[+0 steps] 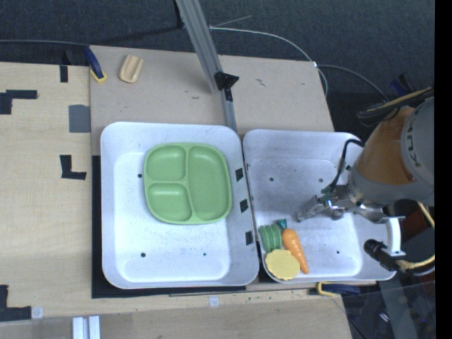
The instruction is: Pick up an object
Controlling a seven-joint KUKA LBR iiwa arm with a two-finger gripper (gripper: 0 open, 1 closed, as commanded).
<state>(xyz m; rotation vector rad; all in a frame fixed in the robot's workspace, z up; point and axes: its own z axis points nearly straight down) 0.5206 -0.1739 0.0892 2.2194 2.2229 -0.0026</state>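
Two smooth white bins (pixel 113 189), glossy tapered carrot (pixel 294 250), metal gripper (pixel 305 211) state unclear

The arm (pixel 402 154) is cut off by the picture's right edge. The gripper (pixel 305 212) is small and blurry, so its tips are hard to see. The green toy (pixel 270 236) hides partly behind the carrot (pixel 294 249).

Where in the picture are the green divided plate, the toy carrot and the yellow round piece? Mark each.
green divided plate (pixel 188 183), camera view, on the middle ridge between its compartments.
toy carrot (pixel 294 247), camera view, on its orange body.
yellow round piece (pixel 282 264), camera view, on its flat top.
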